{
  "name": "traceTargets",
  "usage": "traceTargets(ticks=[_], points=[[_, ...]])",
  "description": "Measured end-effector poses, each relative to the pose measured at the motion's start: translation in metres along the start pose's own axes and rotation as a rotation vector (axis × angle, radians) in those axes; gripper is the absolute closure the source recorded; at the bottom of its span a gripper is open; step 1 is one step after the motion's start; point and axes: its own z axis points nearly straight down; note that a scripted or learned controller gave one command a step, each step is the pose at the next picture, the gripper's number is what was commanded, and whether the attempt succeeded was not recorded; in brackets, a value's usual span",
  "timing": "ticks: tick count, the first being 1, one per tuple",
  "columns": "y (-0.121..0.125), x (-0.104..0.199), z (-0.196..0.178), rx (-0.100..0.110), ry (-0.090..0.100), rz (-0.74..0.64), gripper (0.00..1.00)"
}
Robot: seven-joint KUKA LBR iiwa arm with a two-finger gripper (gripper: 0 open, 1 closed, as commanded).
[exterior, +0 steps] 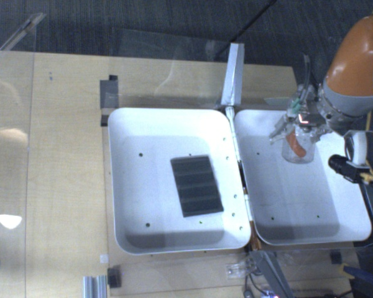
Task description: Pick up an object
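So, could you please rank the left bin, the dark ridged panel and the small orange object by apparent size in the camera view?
1. Left bin
2. Dark ridged panel
3. Small orange object, under the gripper

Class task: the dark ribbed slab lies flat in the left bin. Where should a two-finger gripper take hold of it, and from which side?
Probably from straight above, fingers closing across the slab's two long edges, its narrower span. It lies flat and slightly turned in the left bin, well away from the walls, so the gripper should rotate to match.

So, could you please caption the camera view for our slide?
Gripper over the right bin; dark ridged block in the left bin.
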Motion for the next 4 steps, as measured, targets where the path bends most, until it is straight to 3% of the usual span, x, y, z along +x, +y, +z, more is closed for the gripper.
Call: traceTargets(ticks=[1, 2, 3, 4], points=[[0.027, -0.088, 0.032, 0.000, -0.002, -0.050, 0.00], [0.055, -0.107, 0.136, -0.004, -0.002, -0.098, 0.00], [0.057, -0.105, 0.125, -0.009, -0.003, -0.102, 1.00], [0.063, -0.049, 0.046, -0.005, -0.001, -0.034, 1.00]])
